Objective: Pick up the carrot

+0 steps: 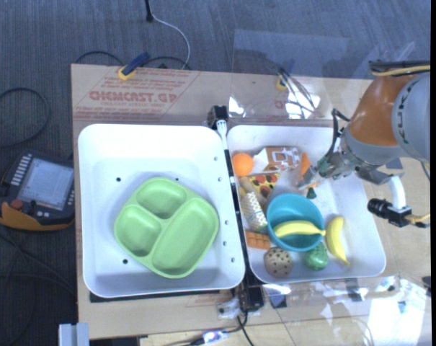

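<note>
The carrot (305,163) is a small orange piece at the back of the right bin (369,262), next to a printed carton (279,157); a bit of green (310,191) lies just below it. My gripper (320,170) reaches down into the right bin from the right, and its tip is right beside the carrot, on the carrot's right side. The grey wrist and the orange band (372,117) cover part of the bin's back right corner. Whether the gripper touches the carrot is unclear at this size.
The right bin also holds an orange fruit (242,163), a pizza slice (261,186), a corn cob (254,209), a blue bowl (293,211) with a banana, a second banana (337,238), a green item (316,258) and a brown ball (278,262). A green divided plate (167,225) lies in the left bin (102,157).
</note>
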Available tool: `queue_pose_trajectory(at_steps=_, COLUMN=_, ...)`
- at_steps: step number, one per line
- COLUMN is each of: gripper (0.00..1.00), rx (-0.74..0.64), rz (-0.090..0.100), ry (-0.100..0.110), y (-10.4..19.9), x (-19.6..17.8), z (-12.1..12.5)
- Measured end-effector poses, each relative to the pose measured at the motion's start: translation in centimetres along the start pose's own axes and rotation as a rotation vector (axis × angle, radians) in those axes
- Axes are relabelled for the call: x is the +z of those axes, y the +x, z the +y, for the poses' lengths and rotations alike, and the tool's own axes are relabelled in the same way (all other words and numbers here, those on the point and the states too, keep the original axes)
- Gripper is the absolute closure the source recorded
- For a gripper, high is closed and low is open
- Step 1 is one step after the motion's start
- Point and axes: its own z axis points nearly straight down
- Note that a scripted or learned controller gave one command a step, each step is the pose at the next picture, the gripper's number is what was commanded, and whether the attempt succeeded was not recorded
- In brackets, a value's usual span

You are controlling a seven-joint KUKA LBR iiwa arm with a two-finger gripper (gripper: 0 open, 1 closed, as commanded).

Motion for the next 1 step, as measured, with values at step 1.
queue_pose_trajectory(at_steps=1, gripper=1.00, rx=0.024, rz=0.013, ry=0.012, y=5.33, x=-9.63, z=-5.01)
